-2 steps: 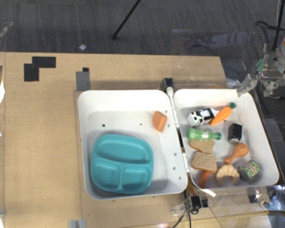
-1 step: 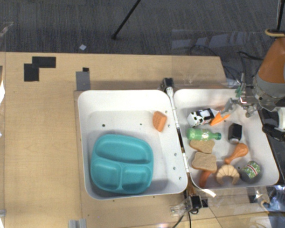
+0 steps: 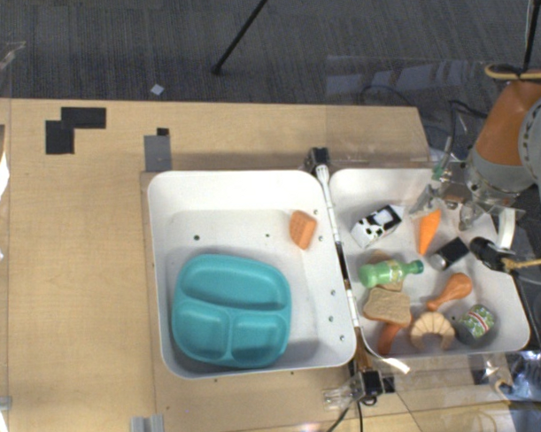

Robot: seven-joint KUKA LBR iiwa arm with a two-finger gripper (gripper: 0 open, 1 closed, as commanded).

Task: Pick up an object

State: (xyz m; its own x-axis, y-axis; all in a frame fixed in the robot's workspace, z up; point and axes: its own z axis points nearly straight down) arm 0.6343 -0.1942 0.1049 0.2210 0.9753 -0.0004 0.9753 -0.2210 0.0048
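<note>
while hovering, pincer [image 3: 454, 202]: width, cannot tell
orange tapered plastic carrot [image 3: 428, 233]: lying just left of pincer
risk: nudged carrot may be rolling away

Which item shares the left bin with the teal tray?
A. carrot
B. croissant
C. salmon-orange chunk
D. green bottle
C: the chunk lies near the upper right corner of the left bin, apart from the tray; the bottle, croissant and carrot sit in the right bin.
</note>
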